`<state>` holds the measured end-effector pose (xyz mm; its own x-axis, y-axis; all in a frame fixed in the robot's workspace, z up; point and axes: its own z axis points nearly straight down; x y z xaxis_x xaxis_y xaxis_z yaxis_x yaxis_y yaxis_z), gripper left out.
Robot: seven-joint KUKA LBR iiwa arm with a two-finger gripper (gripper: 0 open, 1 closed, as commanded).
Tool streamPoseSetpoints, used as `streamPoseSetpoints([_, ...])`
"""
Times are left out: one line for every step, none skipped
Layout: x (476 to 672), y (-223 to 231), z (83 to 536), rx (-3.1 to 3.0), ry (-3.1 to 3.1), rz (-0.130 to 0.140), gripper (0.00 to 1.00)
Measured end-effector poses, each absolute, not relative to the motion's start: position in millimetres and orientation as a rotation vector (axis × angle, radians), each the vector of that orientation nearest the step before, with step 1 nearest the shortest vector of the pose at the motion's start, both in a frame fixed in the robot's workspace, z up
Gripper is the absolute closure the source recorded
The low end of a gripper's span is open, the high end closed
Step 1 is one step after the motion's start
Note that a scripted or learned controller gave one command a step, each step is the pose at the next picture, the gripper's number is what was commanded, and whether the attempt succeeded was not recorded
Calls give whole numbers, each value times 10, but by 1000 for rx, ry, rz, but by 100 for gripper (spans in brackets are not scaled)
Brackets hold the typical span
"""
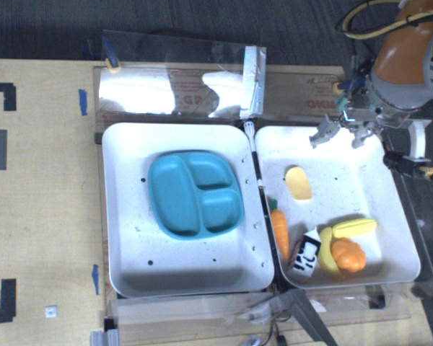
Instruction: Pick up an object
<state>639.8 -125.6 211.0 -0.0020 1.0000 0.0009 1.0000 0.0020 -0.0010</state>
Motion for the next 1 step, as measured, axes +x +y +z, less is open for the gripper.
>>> streamPoseSetpoints([5858,-976,877,-2165,-2282,-6,0])
